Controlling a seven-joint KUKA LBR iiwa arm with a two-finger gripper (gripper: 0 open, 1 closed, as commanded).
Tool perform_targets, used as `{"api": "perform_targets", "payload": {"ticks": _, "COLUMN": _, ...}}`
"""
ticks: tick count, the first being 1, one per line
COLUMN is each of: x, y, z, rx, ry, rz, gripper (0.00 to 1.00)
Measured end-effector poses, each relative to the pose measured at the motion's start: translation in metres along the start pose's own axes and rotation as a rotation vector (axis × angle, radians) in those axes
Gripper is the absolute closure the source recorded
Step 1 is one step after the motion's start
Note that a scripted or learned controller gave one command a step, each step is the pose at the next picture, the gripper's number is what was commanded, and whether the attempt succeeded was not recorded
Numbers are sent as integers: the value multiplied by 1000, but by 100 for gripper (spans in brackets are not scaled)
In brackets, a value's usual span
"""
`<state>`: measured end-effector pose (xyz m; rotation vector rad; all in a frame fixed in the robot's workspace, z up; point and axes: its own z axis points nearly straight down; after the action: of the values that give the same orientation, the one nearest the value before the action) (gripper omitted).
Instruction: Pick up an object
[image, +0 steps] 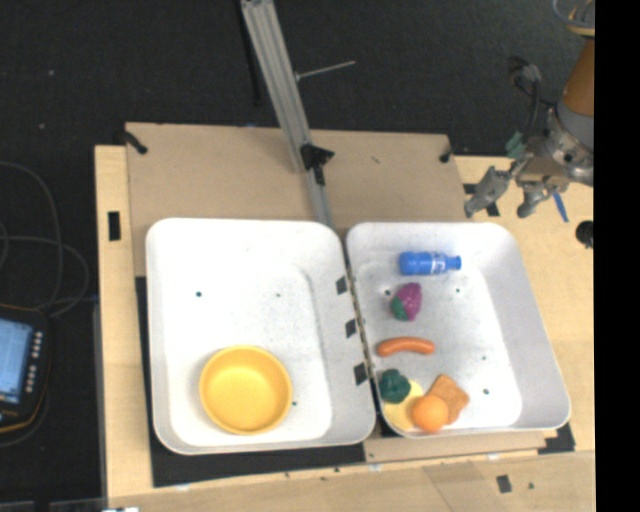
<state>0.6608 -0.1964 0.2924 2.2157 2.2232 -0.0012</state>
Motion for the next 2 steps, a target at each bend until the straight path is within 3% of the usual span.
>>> {"api": "perform_targets", "payload": {"ticks": 1, "x": 0, "y": 0, "z": 0, "rx": 1, "ry": -1, "rz": 0, "gripper": 0}}
{"api": "perform_targets", "payload": {"ticks": 2, "x": 5, "y": -9, "z": 51, "rx": 6, "ry": 1, "rz": 2, "gripper": 0}}
